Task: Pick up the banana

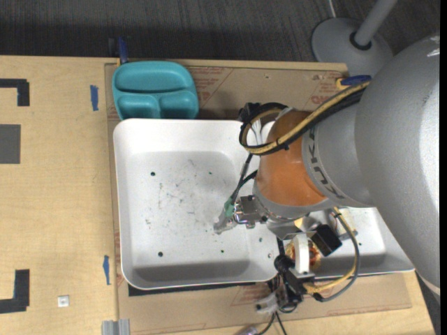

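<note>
With the arm point(328, 159) masking the right bin point(380, 246), I cannot tell the state of the gripper point(234, 220) or where the banana lies, probably beneath the wrist, so I would confirm both before descending, aligned across its narrow width.

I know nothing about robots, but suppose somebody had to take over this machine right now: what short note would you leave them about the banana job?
Arm: reaching in from the right, bent low over the boundary between the two white bins, hiding much of that area.
Gripper: lost under the wrist, so its state cannot be judged.
Left bin: the visible floor has only scuff marks and small holes.
Right bin: mostly covered by the arm.
Teal tray: sits behind the left bin.
Banana: I cannot place it from this view.
Done: nothing confirmed.
Left: locate banana, grasp it, lift it.
</note>
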